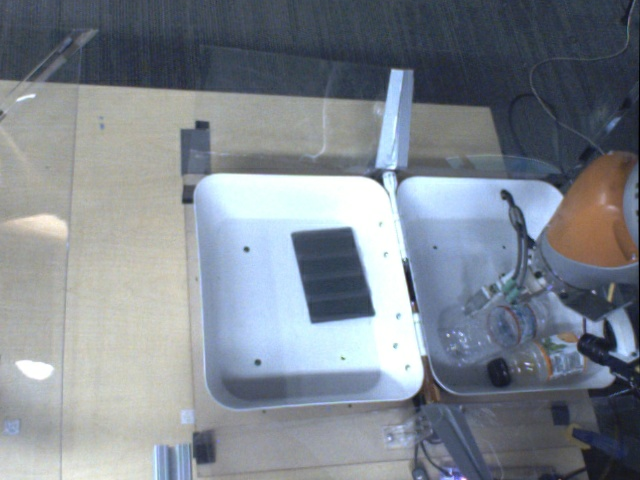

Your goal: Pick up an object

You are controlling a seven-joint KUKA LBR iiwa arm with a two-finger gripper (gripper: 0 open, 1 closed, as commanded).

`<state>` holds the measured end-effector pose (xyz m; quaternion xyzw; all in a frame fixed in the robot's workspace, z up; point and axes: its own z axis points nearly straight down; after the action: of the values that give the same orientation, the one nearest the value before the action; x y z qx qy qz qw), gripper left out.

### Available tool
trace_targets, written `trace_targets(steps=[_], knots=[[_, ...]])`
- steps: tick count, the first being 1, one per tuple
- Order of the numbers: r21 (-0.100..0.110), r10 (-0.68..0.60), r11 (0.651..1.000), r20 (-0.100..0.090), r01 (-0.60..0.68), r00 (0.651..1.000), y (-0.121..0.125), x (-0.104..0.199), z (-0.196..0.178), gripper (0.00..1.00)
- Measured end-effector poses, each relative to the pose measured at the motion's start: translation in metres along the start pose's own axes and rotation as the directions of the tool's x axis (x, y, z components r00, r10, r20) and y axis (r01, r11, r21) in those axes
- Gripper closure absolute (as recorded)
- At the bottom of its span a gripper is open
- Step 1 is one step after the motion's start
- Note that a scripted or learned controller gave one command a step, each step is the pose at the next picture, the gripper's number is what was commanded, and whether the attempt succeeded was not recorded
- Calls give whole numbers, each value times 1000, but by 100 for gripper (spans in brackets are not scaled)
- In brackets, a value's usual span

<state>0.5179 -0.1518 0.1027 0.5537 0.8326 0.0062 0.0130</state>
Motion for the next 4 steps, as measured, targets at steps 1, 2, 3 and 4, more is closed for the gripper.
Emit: trace_targets(steps=[1,2,3,4], knots=[[-9,159,987,4,-159,987,-24,-11,5,0],[18,256,967,-5,-256,967,-21,8,-8,0],[14,219,976,-6,-219,976,-44,-38,13,0],[3,213,977,-5,-213,977,-38,-37,0,100]])
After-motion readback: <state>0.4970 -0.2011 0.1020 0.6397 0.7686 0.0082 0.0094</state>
